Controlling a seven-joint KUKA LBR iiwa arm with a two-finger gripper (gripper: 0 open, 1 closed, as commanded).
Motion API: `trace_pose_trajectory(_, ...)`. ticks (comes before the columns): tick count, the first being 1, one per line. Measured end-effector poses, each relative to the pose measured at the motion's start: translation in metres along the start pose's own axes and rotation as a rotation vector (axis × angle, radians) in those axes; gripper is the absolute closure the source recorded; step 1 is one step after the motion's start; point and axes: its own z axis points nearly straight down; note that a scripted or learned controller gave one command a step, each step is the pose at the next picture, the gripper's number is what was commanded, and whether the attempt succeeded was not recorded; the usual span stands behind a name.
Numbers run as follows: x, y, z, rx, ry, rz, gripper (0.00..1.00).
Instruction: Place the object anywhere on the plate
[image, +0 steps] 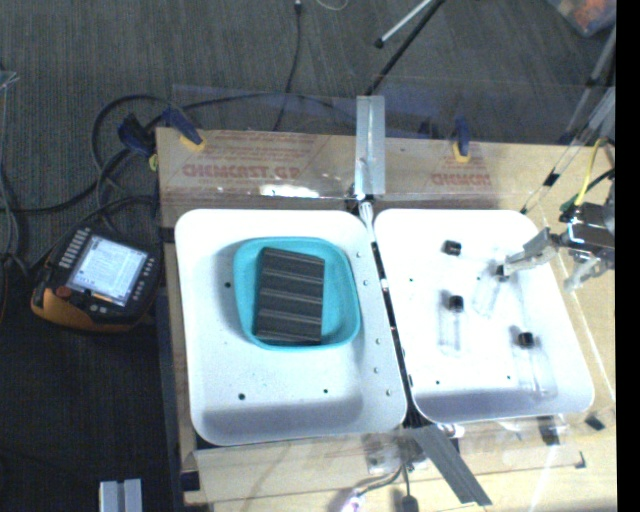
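Floor (60, 60): dark grey carpet, ribbed texture. Wooden surface (260, 165) sits on it, with blue clamps (183, 128) at the back edge and a metal post (370, 145) at centre. Black cables (120, 130) loop across the floor at left, near a pendant (98, 275) with a lit screen. Light even.

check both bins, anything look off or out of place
Nothing looks spilled or broken. The dark ridged block lies flat on the teal plate in the left bin, slightly skewed to the plate's edges. In the right bin, three small clear vials with black caps lie scattered on their sides.
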Motion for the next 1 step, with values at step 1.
trace_pose_trajectory(1, 0.0002, 0.0001, -0.0001, 0.0, 0.0, 0.0, 0.0)
